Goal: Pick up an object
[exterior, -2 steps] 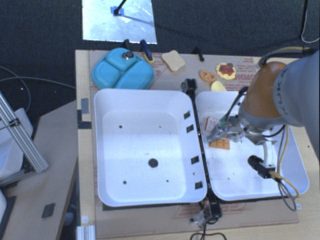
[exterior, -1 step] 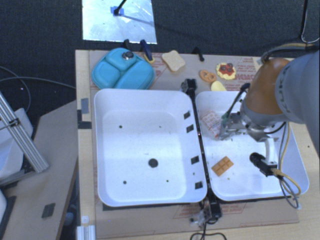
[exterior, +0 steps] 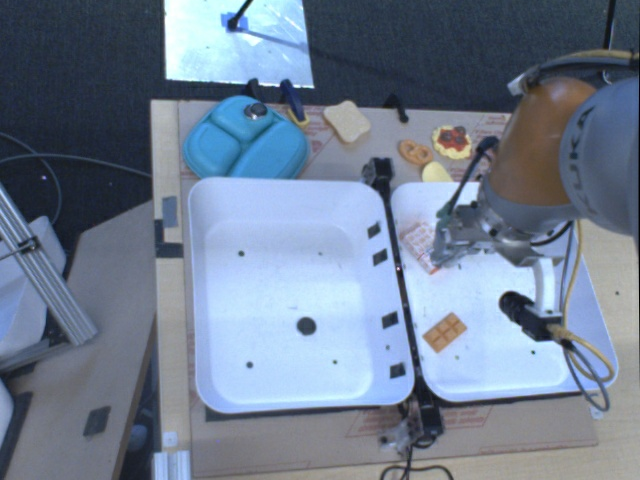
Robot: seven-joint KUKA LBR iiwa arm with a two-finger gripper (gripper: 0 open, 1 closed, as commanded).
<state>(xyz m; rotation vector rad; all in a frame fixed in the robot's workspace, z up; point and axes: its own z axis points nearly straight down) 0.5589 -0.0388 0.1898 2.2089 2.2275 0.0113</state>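
In the right bin, near its left wall, lies a pink and white packet. An orange waffle piece rests lower down on the same bin's floor. My gripper hangs low just right of the packet, at its edge, below the orange-banded wrist. I cannot see whether it touches the packet. A small dark round object sits on the floor of the left bin.
Behind the bins lie a blue divided plate, a toast slice, a pretzel, a small pizza toy and a yellow piece. A black divider runs between the bins. Cables hang at the right.
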